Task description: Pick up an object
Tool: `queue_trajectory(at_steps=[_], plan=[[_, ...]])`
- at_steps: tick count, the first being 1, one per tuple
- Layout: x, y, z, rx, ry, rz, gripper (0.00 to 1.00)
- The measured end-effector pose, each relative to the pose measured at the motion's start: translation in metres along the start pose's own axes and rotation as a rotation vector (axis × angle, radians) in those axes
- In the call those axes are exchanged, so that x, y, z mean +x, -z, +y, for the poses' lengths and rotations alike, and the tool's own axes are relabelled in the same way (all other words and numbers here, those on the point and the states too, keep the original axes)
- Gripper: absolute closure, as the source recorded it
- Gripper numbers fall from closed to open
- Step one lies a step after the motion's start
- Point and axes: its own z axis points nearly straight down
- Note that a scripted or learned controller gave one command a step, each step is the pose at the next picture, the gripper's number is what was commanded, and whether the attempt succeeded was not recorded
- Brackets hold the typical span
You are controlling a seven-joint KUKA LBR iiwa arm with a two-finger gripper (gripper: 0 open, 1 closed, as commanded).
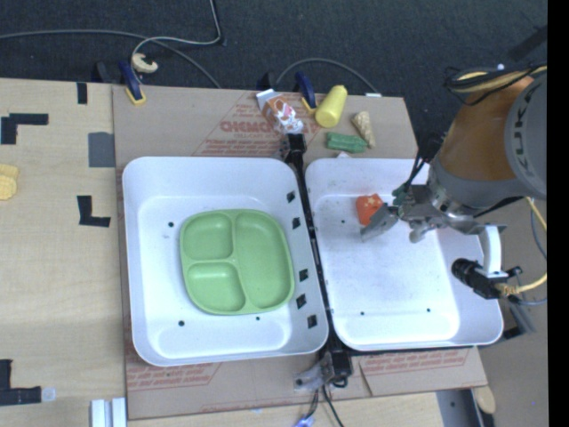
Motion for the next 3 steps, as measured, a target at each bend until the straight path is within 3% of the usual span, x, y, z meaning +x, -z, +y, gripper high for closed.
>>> queue_trajectory(at_steps=[1,2,3], plan=[[-0.007,-0.105,0.055,-0.009,0.001,-0.003,0.00],[-0.005,-0.106,0.123,-0.005,0.000,-0.002,0.00],[-0.005,-0.095,0.123,-0.005,0.001,-0.004,1.00]])
